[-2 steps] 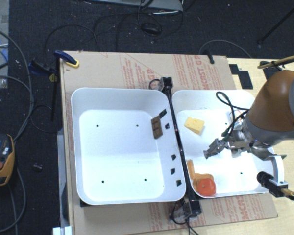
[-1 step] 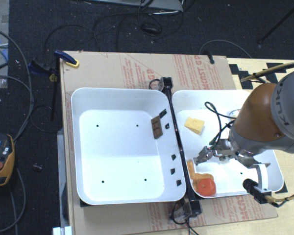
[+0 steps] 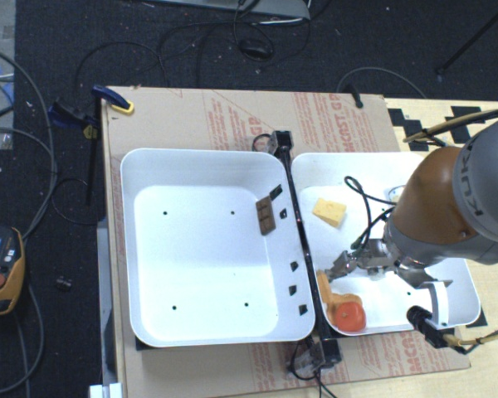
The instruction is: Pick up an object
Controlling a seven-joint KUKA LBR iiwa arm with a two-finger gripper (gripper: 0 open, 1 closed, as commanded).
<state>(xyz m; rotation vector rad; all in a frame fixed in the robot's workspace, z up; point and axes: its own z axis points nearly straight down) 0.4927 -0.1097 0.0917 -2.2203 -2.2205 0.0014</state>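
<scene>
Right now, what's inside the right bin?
The right bin holds a yellow wedge and a red-orange object near its front-left corner. The arm covers the bin's right portion, so anything there is hidden.

You see a cardboard-topped bench [image 3: 199, 118]; two white bins [image 3: 141, 222] sit side by side on it.

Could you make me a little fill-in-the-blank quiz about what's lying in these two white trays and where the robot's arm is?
1. The yellow wedge lies in the ____ bin.
2. The round object near the right bin's front corner is ____ in colour.
3. The small brown block lies in the ____ bin.
4. The gripper hangs over the ____ bin.

Missing words: right; red; left; right
</scene>
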